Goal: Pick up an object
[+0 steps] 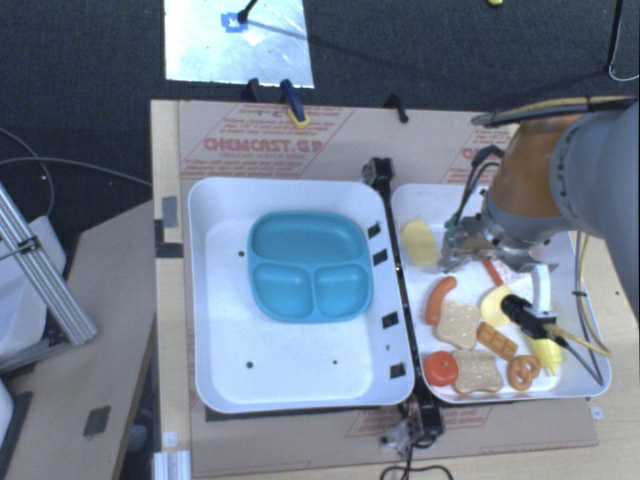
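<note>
Toy food heaped in right bin point(420, 203): pale yellow piece point(420, 242) upper left, sausage point(439, 299), toast slices point(459, 323), tomato point(441, 368), pretzel point(521, 371), banana point(494, 304).

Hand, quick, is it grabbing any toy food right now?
Hand: down in the right bin beside the yellow piece; open or closed cannot be told.

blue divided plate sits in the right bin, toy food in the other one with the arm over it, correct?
Not quite. The camera view shows the blue divided plate in the left bin. The toy food lies in the right bin, with the arm over it.
</note>
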You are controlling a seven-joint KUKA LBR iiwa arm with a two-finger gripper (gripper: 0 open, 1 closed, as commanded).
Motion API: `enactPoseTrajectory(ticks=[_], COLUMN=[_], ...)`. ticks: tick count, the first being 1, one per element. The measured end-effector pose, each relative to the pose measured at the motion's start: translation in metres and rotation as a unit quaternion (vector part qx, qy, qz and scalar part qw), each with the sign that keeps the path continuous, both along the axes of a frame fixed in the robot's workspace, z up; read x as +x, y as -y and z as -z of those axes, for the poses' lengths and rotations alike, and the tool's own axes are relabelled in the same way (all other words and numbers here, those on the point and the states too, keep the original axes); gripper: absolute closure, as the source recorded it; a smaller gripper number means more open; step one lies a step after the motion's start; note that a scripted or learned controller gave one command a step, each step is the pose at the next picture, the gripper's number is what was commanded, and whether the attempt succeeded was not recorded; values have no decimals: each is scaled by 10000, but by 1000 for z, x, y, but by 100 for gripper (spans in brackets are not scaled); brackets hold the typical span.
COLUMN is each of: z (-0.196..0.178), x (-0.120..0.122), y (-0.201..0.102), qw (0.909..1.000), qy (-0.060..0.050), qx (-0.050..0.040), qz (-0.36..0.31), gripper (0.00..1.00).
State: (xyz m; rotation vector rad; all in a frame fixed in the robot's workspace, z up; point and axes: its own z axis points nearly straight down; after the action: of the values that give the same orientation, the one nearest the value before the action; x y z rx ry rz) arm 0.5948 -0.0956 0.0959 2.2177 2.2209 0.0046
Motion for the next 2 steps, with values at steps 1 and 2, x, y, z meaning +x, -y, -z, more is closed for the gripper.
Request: enactPoseTrajectory(ticks=[1, 2], z=[1, 13], x=[0, -49], y=[0, 1], qw=[10000, 10000], qy=[-3, -41], qx=[1, 5], qz=[3, 11], gripper=[0, 0])
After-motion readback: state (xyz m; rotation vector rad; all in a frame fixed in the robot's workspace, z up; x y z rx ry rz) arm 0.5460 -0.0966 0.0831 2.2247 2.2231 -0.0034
